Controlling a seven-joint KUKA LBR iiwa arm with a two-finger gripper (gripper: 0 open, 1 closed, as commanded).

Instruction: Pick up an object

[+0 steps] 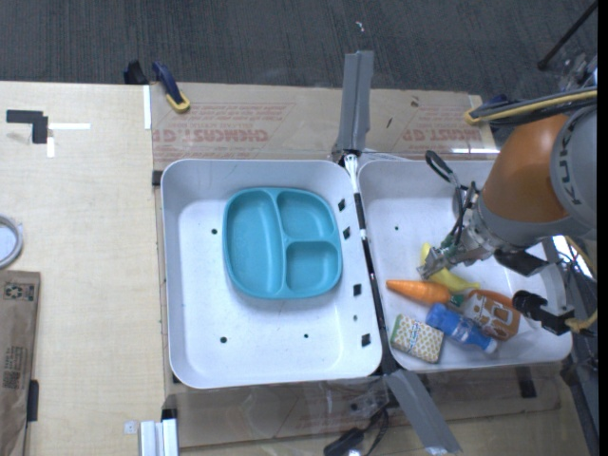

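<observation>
Two white bins sit side by side on the bench. The left bin [190, 283] holds a teal divided plate [282, 242]. The arm [532, 174] reaches into the right bin [399, 217], its gripper [445, 257] low over a yellow item [454, 278]. Just beside that lie a carrot [418, 291], a blue packet [461, 329], an orange-brown package [492, 313] and a patterned pouch [418, 338], crowded near the front corner.

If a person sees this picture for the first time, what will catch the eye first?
First, the turquoise divided plate, alone in the left bin. Next, the arm's orange band at the right, above the right bin, where a carrot and small packets lie crowded together.
</observation>
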